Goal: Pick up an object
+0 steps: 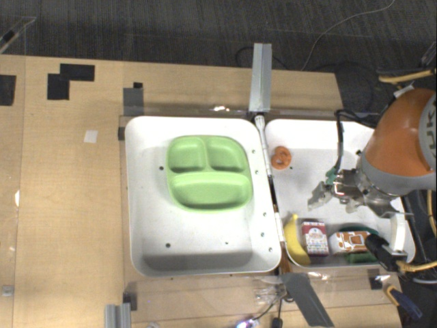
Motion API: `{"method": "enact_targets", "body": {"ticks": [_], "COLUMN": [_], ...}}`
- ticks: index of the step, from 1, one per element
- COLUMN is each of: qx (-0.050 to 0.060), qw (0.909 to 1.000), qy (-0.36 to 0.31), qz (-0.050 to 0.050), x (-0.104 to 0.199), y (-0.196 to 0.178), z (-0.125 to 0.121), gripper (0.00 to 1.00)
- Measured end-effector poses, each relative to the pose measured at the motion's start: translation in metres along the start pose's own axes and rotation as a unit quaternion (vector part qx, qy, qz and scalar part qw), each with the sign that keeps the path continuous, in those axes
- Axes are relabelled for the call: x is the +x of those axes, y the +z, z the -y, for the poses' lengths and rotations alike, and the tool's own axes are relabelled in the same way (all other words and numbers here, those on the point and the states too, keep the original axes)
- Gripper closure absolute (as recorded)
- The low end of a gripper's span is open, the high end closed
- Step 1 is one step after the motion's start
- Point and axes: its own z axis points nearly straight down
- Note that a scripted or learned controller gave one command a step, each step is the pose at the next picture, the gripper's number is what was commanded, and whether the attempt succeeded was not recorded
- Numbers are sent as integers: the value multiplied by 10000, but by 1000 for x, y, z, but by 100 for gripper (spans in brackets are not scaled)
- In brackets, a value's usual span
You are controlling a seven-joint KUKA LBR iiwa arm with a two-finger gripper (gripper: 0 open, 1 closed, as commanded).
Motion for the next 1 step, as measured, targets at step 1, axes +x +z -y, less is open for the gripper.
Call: {"method": "enact_targets", "body": {"ticks": [1], "qx": [3], "qw": [9993], "qy": [-376], "qz": [4], "x": [3], "y": [0], "z": [0], "gripper": [0]}}
